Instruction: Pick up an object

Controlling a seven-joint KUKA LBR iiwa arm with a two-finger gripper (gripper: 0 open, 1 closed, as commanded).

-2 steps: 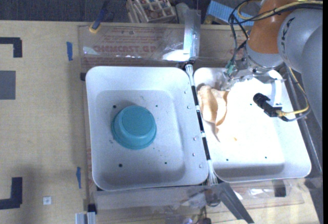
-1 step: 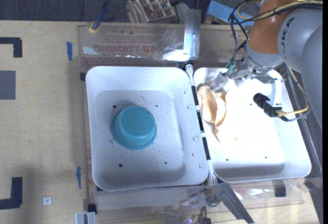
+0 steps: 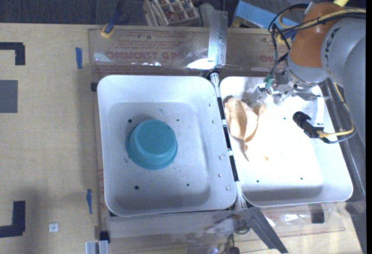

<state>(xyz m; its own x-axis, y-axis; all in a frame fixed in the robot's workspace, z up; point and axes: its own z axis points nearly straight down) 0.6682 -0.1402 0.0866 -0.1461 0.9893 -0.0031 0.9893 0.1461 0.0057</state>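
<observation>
**Tan cloth in the right bin, gripper at its far corner**

Camera view, item by item, for your check.

1. Cloth (image 3: 241,121): tan, limp, crumpled. You will find it in the right bin (image 3: 290,189), lying against that bin's left wall, its far end bunched up toward the gripper. Being soft, it will likely drape and sag if lifted, and a pinch on a raised fold should serve you better than one on a flat part.

2. Gripper (image 3: 260,94): low over the far-left part of the right bin, at or just beside the cloth's far end. Whether the fingers stand apart or together cannot be told here, and no cloth is seen between them, so do not count it as held.

3. Arm (image 3: 331,49): grey with an orange band, reaching in from the right over the far-right corner of the right bin. A black cable (image 3: 317,128) loops below the wrist over the bin floor.

4. Bowl (image 3: 152,143): teal, round, apparently upside down, near the middle of the left bin (image 3: 116,96), well apart from the gripper.

Edges and room: the cloth hugs the divider between the bins, so you have little sideways margin on the left; a finger could strike that wall. The near and right floor of the right bin lies open. Straight up looks the freest way out.
</observation>
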